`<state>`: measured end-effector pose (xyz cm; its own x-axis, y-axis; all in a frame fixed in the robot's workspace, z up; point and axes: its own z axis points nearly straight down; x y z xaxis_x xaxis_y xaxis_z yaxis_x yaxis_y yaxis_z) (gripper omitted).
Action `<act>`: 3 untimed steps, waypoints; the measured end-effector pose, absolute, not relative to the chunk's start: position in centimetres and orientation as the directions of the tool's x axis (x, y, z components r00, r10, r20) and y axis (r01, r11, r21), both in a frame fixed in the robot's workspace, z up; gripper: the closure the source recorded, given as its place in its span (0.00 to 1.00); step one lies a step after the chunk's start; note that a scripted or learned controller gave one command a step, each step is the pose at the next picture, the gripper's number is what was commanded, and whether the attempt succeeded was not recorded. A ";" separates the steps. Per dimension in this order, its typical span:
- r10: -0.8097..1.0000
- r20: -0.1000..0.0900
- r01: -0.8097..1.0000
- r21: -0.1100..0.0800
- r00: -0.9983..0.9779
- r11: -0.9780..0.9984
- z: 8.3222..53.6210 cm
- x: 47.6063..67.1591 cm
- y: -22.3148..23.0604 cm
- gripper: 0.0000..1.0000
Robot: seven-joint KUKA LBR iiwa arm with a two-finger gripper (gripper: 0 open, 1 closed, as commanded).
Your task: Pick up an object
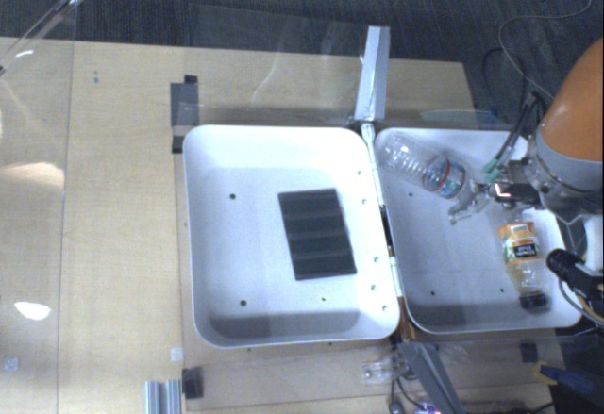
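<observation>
In the right bin (444, 304) a clear plastic bottle (423, 166) with a blue label lies on its side near the back left corner. A small bottle with a yellow-orange label (520, 248) lies toward the right side, its dark cap (534, 300) pointing to the front. My gripper (469, 203) reaches in from the right and hangs low over the bin, just right of the clear bottle's label end and left of the small bottle. Nothing shows in its grasp. A black ribbed rectangular block (317, 233) lies flat in the middle of the left bin (217, 308).
The arm's orange band (578, 115) and grey wrist cover the right bin's far right edge. A metal divider post (372, 73) stands behind the two bins. Cables (566, 374) hang at the bench's front right. A clear panel (38, 176) covers the bench's left side.
</observation>
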<state>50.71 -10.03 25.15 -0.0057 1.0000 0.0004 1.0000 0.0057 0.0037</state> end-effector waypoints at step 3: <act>0.955 -0.004 0.955 0.010 -0.295 0.295 8.8 60.4 -20.5 0.00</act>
